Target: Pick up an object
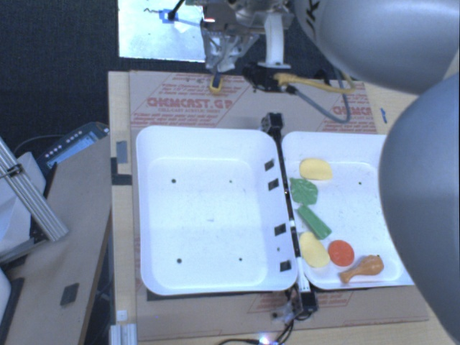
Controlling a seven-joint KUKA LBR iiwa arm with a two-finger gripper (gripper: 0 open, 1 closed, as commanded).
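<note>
Several small toy foods lie along the left side of the right bin [359, 175]: a yellow lump [315, 169], a green leafy piece [303, 191], a green bar [314, 221], a second yellow lump [313, 249], a red-orange disc [341, 251] and a tan drumstick [361, 267]. My gripper [220, 62] hangs high at the top of the view, beyond the far rim of the left bin [208, 136] and well away from the toys. A small yellowish bit [215, 86] shows just under it against the cardboard; I cannot tell whether it is held.
The grey arm covers the upper right and the right edge of the view, over part of the right bin. Black clips [277, 185] line the seam between the bins. A yellow cable [316, 83] runs behind them. A metal rail [29, 200] stands at the left.
</note>
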